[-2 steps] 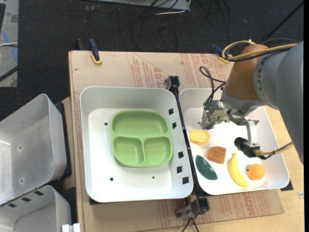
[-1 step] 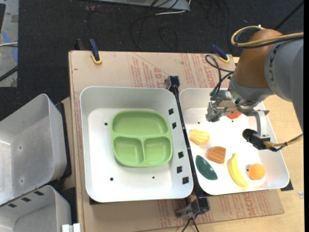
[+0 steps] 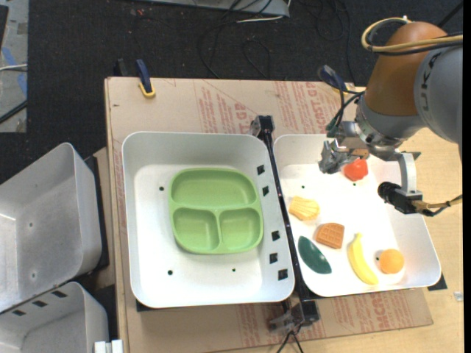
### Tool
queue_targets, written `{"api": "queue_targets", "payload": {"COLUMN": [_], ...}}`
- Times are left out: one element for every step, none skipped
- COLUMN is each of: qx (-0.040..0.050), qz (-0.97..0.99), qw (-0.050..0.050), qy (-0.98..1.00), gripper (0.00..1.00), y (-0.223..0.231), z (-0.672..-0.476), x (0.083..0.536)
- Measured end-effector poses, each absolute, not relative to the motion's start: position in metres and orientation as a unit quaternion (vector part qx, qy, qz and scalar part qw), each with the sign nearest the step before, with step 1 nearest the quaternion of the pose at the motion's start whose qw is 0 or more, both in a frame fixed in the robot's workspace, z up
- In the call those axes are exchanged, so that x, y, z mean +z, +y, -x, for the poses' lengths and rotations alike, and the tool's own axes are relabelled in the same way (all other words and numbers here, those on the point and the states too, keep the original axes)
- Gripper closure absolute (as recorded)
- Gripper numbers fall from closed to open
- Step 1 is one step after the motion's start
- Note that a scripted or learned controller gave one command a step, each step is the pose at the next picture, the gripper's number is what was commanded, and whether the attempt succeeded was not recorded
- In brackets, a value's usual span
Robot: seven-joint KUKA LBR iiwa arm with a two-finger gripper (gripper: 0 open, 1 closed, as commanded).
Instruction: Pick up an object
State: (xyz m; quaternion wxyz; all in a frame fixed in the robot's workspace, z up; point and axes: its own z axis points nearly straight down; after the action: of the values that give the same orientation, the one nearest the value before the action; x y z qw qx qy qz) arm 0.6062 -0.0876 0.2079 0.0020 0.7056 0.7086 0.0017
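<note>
One end effector (image 3: 335,157) beside red object (image 3: 357,169)

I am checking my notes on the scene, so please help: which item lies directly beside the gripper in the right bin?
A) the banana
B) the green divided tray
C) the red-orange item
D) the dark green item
C: the red-orange item lies right next to the gripper near the back of the right bin, while the banana and the dark green item lie near the front edge.
</note>
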Motion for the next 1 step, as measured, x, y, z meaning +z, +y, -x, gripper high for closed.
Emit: {"api": "queue_targets", "payload": {"qx": [0.0013], "qz": [-0.706], "qw": [0.002], "qy": [0.709], "gripper": [1.00], "y": [-0.0875], "z": [-0.6072], "x": [0.2383]}}
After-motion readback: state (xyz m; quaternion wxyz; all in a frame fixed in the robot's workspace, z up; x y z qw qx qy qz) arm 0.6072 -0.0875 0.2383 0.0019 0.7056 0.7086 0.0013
